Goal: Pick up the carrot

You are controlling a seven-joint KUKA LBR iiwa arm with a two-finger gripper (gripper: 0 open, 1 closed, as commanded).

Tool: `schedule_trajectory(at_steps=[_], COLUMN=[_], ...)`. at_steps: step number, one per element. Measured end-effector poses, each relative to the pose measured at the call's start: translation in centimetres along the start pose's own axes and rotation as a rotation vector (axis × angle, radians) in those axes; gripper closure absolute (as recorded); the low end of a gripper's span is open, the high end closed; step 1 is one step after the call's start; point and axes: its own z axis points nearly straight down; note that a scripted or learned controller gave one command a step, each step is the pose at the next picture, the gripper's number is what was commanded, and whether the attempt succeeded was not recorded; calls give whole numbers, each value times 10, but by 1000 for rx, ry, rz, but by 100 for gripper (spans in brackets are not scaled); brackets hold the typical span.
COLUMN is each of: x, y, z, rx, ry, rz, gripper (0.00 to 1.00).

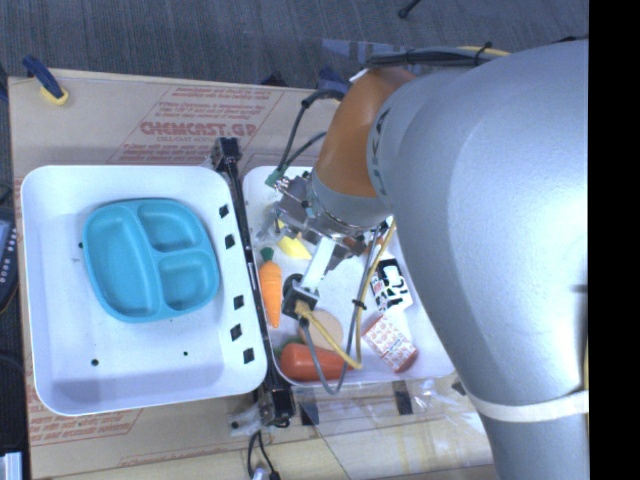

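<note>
1. The carrot (pixel 271 288) lies in the right bin (pixel 256 182), on the side of that bin nearest to the blue plate (pixel 150 258). It is close along the wall between the two bins.
2. Its long axis runs parallel to that wall. The green end points to the top of the view and the thin tip to the bottom. It seems to lie flat, and nothing covers it.
3. The wrist (pixel 340 203) of the arm hangs over the same bin, farther from the blue plate than the carrot is and a little more toward the top of the view. From the wrist, the carrot therefore lies toward the plate.
4. The fingers are hidden under the wrist, so I cannot tell how far open they are or whether they hold anything. The carrot rests in the bin, so I judge it is not yet grasped.
5. A red rounded thing (pixel 305 361) lies just past the carrot's tip, slightly farther from the plate.
6. I think the coming move needs a short shift toward the plate and a grip across the carrot's narrow width. The near wall leaves little room on the plate side.
</note>
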Motion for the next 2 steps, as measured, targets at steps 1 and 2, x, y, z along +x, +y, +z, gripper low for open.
schedule_trajectory(at_steps=[1, 2], x=[-52, -43], y=[-39, -19], z=[1, 0], rx=[-1, -5], ry=[-3, 0], rz=[34, 353], gripper=[0, 0])
